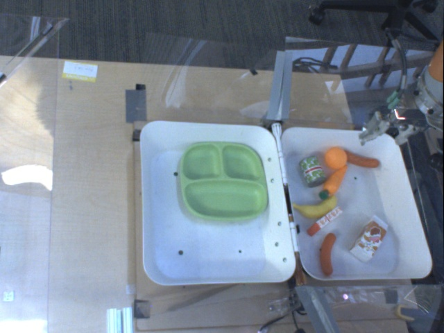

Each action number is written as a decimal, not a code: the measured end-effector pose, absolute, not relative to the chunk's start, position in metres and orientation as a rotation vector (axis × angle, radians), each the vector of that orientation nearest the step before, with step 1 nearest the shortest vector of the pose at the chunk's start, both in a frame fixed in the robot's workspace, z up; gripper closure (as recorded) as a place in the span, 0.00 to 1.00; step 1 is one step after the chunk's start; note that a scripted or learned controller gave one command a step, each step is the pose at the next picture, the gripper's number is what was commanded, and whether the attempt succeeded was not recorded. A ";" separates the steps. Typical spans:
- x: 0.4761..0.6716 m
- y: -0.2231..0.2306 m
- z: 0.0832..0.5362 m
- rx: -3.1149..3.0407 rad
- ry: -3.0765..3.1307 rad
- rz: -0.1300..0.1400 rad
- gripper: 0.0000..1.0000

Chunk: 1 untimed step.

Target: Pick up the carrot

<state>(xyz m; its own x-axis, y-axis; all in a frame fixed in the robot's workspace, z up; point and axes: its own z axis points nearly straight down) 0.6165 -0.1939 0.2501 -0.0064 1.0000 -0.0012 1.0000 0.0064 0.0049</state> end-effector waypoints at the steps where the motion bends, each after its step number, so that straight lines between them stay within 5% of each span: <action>1: 0.612 -0.137 0.147 2.107 2.326 0.004 0.00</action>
